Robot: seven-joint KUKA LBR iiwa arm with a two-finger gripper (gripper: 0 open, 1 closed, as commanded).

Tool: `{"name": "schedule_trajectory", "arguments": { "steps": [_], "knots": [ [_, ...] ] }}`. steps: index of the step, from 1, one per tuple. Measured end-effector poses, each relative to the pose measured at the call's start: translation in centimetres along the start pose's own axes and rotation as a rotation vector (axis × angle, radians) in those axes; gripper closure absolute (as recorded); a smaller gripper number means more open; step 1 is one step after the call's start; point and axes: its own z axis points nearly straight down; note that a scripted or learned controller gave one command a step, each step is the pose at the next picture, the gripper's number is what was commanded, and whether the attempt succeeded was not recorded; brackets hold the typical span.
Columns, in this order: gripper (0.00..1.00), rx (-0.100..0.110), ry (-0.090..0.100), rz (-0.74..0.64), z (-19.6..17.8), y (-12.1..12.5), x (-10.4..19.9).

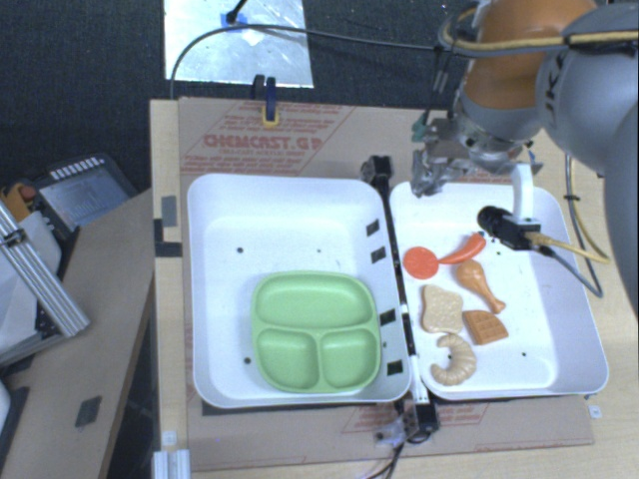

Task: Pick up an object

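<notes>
My gripper (pixel 428 182) hangs over the far left corner of the right bin (pixel 569 307), with nothing seen in it. Toy food lies nearer the camera in that bin. A red disc (pixel 420 261) is beside a red-orange chili pepper (pixel 462 250). A tan drumstick (pixel 479 285) lies to their right. Below them are a pale bread slice (pixel 441 307), an orange cracker (pixel 484 326) and a curled shrimp (pixel 454 358). The gripper is well apart from all of them, closest to the disc.
The left bin (pixel 230 228) holds a green divided plate (pixel 316 330) in its near half. A black-clipped divider (pixel 391 267) runs between the bins. The arm's grey and orange body (pixel 539 48) looms over the right bin's far side.
</notes>
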Motion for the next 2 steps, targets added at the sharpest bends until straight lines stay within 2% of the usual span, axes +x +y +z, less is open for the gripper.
{"name": "schedule_trajectory", "arguments": {
  "steps": [1, 2],
  "knots": [
    [1.0, 0.001, -0.001, 0.002, 1.1, 0.8, 4.1],
    [1.0, 0.001, 0.0, 0.001, 2.3, 1.1, 10.3]
  ]
}}
